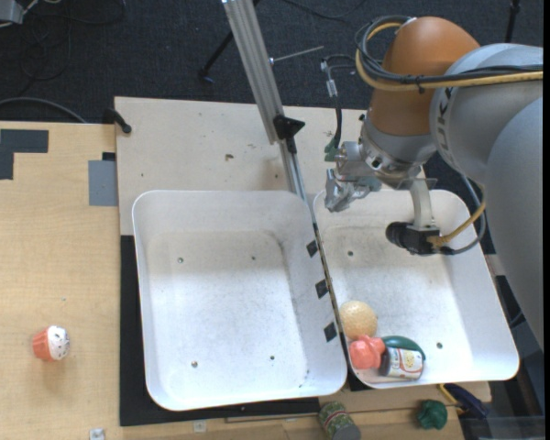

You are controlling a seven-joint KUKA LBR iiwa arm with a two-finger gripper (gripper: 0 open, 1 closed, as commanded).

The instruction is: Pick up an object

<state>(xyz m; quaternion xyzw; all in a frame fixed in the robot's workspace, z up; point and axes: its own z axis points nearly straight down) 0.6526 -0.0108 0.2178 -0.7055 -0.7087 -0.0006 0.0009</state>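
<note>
Three items crowd the right bin (458,246) corner; tool (337,196) grip unreadable.

Bright even overhead light, soft shadows, slightly grainy

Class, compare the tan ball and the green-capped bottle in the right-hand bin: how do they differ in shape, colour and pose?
The tan ball is round and one plain colour; the bottle is elongated, with a dark green cap and a red-and-white label. The ball sits nearer the divider, while the bottle lies on its side at the bin's near edge. Both rest in the same corner.
</note>
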